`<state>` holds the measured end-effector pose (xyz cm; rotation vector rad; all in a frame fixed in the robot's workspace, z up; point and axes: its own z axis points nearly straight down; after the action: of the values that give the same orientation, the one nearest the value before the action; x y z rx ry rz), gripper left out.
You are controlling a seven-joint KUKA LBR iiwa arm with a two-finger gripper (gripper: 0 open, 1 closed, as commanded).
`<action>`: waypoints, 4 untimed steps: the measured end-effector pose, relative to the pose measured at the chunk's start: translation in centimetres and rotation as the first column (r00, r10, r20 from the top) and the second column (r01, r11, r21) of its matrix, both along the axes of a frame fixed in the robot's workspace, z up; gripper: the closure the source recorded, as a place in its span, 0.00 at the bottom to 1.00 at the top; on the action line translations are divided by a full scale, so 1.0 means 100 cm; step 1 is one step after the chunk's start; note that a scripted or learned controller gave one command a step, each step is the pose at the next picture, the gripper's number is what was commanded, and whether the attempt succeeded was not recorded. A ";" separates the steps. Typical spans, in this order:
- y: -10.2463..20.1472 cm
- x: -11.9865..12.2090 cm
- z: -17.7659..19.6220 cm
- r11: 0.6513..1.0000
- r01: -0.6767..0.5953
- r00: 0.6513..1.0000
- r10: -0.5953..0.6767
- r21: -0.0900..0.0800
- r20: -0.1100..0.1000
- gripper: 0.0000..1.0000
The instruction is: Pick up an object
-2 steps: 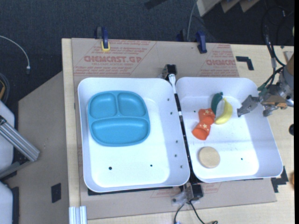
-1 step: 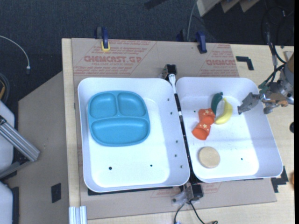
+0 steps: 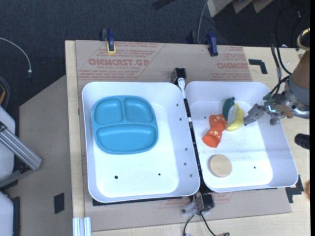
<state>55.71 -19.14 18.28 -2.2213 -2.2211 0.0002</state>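
Camera view looks down at a slant on two white bins: the left bin [image 3: 98, 181] carries a blue divided plate [image 3: 126, 124], and the right bin [image 3: 275, 151] holds an orange cup [image 3: 214, 131] with pale stars lying on its side, a yellow banana-like piece [image 3: 236, 119] touching a dark green piece [image 3: 229, 106] just above it, and a tan round disc [image 3: 221, 165] nearer the front. From the right, the gripper [image 3: 252, 116] sits low over the right bin just beside the yellow piece (its fingers look spread, nothing between them), well apart from the disc.
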 end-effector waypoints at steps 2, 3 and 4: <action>-0.002 0.011 -0.097 1.000 0.000 1.000 0.000 0.000 0.000 0.00; -0.002 0.011 -0.088 1.000 0.000 1.000 0.000 -0.001 0.001 1.00; -0.009 0.019 -0.035 1.000 -0.001 1.000 0.001 -0.002 0.004 1.00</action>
<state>57.59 -20.08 14.78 -2.2234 -2.2247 -0.0015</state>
